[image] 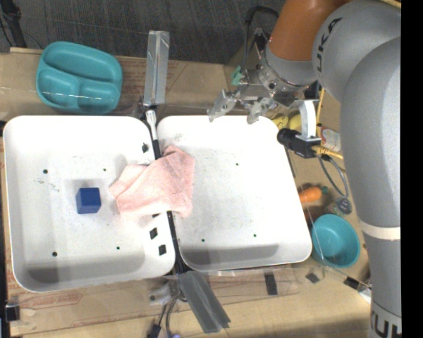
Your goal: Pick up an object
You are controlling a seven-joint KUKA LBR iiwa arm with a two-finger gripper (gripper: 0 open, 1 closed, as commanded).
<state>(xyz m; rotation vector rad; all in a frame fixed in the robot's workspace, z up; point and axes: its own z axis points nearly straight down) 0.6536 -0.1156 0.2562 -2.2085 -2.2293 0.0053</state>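
Hovering with the gripper (238, 113) at the far rim of the white bin (268, 248) nearest the arm, fingers spread apart, holding nothing. Seeing the pink cloth (162, 182) well away from the gripper, toward the near side, draped over the wall between the two bins. Seeing the blue cube (89, 200) even farther from the gripper, in the other bin (28, 259).

Risking a bad grab: pinching just one thin corner of the cloth and letting it slip out, or bumping the bin wall under it. Risking pushing the small cube away instead of catching it.

Not making out the fingertips well against the shiny wrist parts. Not knowing what might be lying under the cloth.
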